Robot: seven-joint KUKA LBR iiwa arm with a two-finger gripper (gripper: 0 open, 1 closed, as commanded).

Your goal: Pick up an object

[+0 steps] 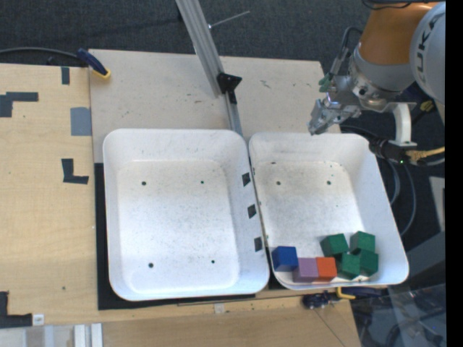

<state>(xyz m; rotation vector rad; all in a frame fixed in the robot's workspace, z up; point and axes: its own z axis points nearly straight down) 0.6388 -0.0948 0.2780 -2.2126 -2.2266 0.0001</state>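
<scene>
**Gripper poised over the far rim of the right bin, blocks well away**

The gripper (323,123) hangs at the far edge of the right bin (376,172), just above its rim, with nothing between its fingers; whether they are apart or together I cannot tell. Directly behind and above it rises the grey arm with its orange band (394,35). Across the bin from the gripper, in the corner nearest the camera, sits a cluster of small blocks: a blue cube (285,257), a purple cube (308,268) and an orange cube (326,267) in a row, with green blocks (351,253) piled just beside them. All lie well apart from the gripper. To the gripper's side, beyond the shared wall, stands the left bin (116,194).
</scene>
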